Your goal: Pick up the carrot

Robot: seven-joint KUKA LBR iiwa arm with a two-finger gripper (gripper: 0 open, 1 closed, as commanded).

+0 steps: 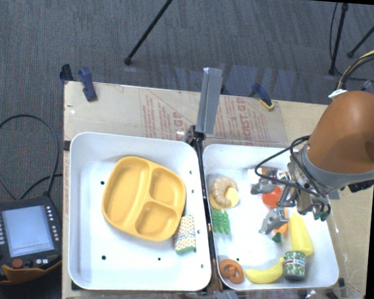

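You will find one carrot [281, 228], an orange sliver, at mid-right of the frame in the right bin [251, 159], directly under the end effector [275, 224]. The fingers touch it or stand just beside it; you cannot tell which, nor whether they are spread or closed.

Just right of it lies one yellow corn cob [300, 234]. Just above it sits one red-orange piece [271, 197], partly covered by the wrist. Below it stand one green jar [294, 266], one banana [264, 274] and one brown ring doughnut [232, 269]. To its left are one green ridged item [220, 221] and one pale croissant-like piece [223, 191].

In the left bin [84, 169] you see one yellow three-compartment plate [145, 198] and one patterned packet [186, 233] touching the plate's lower right edge. Both bins rest on the tabletop [132, 111]. One pendant [22, 234] lies at lower left of the frame.
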